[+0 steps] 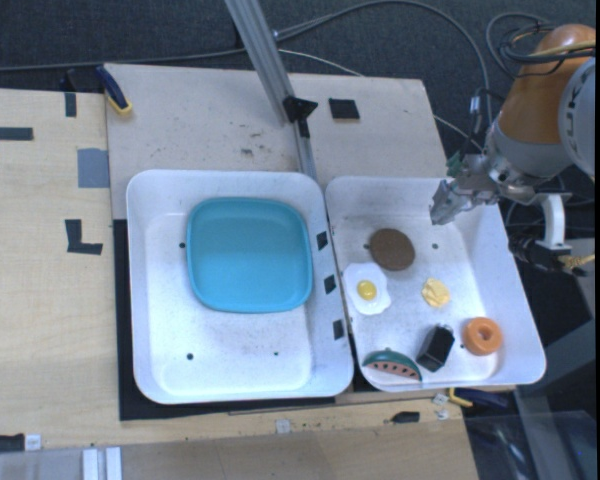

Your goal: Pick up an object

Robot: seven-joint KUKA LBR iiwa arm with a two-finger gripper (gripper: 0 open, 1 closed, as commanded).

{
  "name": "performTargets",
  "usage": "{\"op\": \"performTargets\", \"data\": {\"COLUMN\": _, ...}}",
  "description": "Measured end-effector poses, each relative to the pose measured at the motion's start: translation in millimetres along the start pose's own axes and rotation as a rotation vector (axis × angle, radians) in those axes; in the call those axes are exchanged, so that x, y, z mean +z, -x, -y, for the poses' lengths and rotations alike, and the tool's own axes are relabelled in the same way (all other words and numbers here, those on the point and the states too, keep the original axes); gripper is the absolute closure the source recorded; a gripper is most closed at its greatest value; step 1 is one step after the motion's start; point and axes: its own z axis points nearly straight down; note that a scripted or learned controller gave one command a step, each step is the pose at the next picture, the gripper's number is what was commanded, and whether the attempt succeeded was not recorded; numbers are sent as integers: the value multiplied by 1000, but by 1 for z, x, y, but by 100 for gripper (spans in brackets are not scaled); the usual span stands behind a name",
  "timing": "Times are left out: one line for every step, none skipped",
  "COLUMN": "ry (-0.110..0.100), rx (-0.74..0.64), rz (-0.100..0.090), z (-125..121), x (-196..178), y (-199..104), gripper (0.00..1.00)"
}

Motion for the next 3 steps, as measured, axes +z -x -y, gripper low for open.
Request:
{"op": "performTargets", "data": {"ry": -2, "rx": 0, "rz": -1, "z": -1, "x": -45, "y": -7, "gripper": 100}}
{"op": "performTargets", "data": {"ry": -3, "rx": 0, "rz": -1, "z": -1, "x": -65, "y": -7, "gripper": 100}}
{"op": "performTargets", "data": {"ry": -5, "rx": -3, "rz": -2, "z": 9, "x": -62, "y": -55, "gripper": 100}}
